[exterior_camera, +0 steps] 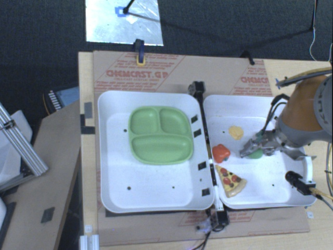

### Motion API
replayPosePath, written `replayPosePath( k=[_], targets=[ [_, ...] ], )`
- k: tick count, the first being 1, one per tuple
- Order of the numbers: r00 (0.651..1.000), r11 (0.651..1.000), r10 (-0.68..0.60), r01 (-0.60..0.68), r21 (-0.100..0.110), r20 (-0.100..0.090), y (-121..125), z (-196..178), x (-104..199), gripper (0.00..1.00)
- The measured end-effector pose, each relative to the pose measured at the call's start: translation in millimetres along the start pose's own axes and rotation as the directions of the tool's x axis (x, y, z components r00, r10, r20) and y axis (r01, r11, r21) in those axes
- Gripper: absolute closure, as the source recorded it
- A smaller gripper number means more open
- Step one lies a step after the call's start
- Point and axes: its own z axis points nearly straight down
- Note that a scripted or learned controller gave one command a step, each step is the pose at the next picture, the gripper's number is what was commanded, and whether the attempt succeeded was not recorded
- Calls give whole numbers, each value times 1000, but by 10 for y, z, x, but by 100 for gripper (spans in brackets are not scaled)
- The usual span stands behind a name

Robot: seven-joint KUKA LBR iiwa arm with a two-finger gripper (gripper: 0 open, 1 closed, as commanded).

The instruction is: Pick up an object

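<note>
1. At the right of the frame, in the right bin [270, 196], our gripper [253, 149] hangs low over a small green object [255, 153]; we cannot tell how far it is open, nor whether it has hold of anything.
2. We judge the green object a light, stiff, smooth toy, best pinched across its narrow sides.
3. Near it to the left lie a red pepper [221, 152], a yellow piece [236, 133] and a pizza slice [231, 180]; the pepper is closest.
4. In the left bin [112, 191] rests a green divided plate [161, 135], well apart.
</note>
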Motion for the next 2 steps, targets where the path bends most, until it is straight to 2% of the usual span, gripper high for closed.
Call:
replayPosePath(
  k=[1, 2],
  targets=[
    [1000, 1000, 0, 0, -2, 1, 7, -115, -4, 100],
    [1000, 1000, -2, 2, -7, 3, 71, -746, -37, 100]
  ],
)
